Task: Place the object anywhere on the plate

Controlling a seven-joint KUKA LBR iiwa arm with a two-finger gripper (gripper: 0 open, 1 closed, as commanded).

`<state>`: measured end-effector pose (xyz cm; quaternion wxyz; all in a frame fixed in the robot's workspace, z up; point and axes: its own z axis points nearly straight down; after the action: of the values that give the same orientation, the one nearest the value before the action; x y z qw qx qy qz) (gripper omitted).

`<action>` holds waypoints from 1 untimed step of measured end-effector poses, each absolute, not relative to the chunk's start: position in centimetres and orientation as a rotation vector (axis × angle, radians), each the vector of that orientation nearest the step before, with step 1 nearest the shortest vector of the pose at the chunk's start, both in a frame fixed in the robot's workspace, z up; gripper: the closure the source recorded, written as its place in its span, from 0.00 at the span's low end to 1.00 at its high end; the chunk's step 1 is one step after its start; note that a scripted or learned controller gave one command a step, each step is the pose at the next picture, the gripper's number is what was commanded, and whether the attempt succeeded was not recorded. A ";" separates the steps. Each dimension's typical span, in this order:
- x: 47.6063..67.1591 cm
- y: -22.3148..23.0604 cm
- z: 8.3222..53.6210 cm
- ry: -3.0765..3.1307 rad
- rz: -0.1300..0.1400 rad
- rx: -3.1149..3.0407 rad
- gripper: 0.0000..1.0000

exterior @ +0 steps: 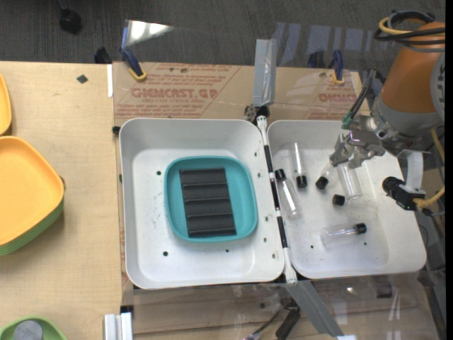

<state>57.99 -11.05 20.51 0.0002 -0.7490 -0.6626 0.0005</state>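
Tool [348, 154] over right bin [396, 261], grip state unclear
Picking stage: take a vial [347, 181], then carry to teal plate [244, 190]

Two bins [141, 190] white. Plate [244, 190] teal, with black ribbed insert [207, 202]. Vials [297, 165] clear with black caps. Arm band [414, 76] orange. Left bench edge: yellow-orange plates [25, 190] over what appears green. Cardboard [184, 91] brown, red lettering.
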 end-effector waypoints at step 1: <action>54.4 -7.1 19.0 -2.279 0.004 -2.159 1.00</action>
<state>54.36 -7.08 19.03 0.0013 -0.6876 -0.7260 0.0013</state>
